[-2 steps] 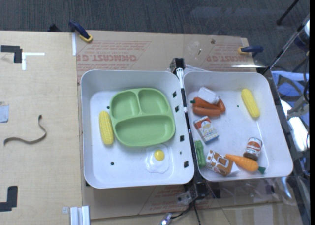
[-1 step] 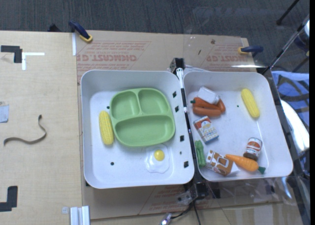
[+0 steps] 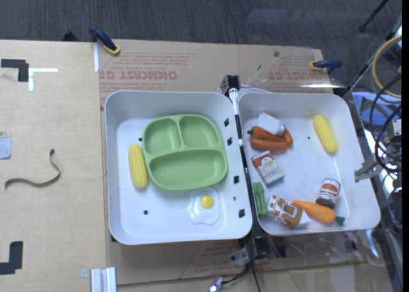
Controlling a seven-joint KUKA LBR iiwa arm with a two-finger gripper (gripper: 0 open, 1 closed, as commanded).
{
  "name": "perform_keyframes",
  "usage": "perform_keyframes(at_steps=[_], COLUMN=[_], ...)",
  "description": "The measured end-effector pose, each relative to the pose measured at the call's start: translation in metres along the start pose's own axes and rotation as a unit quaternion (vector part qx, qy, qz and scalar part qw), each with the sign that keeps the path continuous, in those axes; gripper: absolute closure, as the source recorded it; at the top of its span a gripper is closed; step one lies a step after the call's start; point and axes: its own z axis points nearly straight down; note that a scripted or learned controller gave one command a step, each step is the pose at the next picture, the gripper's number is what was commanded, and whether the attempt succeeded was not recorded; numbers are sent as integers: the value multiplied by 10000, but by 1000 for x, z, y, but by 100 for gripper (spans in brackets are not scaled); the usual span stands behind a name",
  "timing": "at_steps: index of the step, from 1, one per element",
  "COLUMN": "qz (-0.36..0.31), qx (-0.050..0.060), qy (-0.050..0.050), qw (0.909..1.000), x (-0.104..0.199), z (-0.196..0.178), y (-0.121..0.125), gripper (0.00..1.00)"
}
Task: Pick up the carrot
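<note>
An orange carrot with a green stem end lies near the front right corner of the right bin, pointing left toward a small carton. Its stem end is by the bin's front right wall. A small brown jar stands just behind it.
The right bin also holds a corn cob, a hot dog, a white block, a small box, a green pod, a carton and a jar. The left bin has a green divided plate, a corn cob and a fried egg.
</note>
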Motion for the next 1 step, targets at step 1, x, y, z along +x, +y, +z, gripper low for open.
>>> perform_keyframes(at_steps=[1], qz=[-1915], qx=[19], qy=[0], qw=[9815], x=[0], z=[-54], y=[-1], gripper=[0])
